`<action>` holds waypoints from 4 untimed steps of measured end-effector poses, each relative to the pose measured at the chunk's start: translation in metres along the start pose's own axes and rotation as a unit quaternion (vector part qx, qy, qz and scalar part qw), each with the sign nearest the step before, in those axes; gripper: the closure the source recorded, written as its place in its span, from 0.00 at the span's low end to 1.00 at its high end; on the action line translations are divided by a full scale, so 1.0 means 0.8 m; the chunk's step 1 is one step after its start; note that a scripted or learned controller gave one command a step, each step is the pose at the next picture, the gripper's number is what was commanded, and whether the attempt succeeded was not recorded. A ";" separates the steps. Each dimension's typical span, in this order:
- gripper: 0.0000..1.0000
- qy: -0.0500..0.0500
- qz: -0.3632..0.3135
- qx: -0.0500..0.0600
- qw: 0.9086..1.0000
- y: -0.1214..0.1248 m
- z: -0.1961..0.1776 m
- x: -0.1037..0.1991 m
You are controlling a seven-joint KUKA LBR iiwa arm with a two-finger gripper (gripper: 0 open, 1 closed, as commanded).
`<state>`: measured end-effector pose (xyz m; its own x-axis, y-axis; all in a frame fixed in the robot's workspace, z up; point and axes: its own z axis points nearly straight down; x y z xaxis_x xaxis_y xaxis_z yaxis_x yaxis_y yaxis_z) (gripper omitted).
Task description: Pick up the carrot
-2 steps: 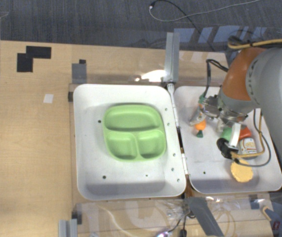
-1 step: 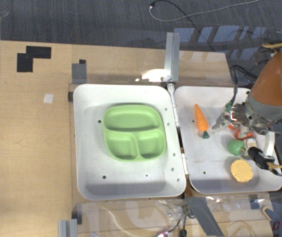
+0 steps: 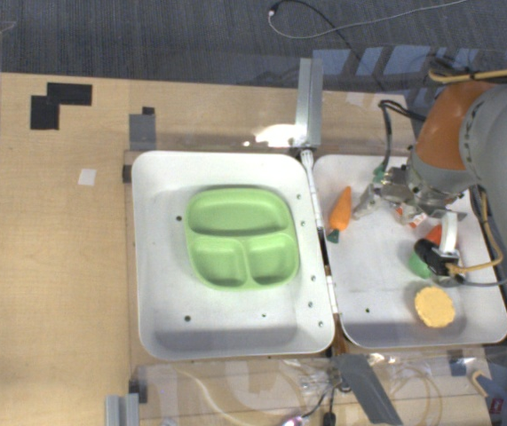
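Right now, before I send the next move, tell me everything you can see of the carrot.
The carrot is a small orange piece with a green tip at its lower end, and it looks like a plastic toy. It lies tilted in the right bin, near that bin's upper left, close beside the wall shared with the left bin. Its orange end points up and to the right, toward the gripper, which hangs just to its right. Nothing grips it, and whether the gripper touches it cannot be told.

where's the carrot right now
The carrot lies in the right bin, at its left wall near the divider, left of the gripper.
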<state>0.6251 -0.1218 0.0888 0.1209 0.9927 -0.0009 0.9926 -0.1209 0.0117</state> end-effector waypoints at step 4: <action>0.00 0.001 -0.192 0.003 0.981 0.003 -0.121 0.064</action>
<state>0.6330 -0.0707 0.1858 -0.2619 0.9651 -0.0019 0.9651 0.2619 0.0049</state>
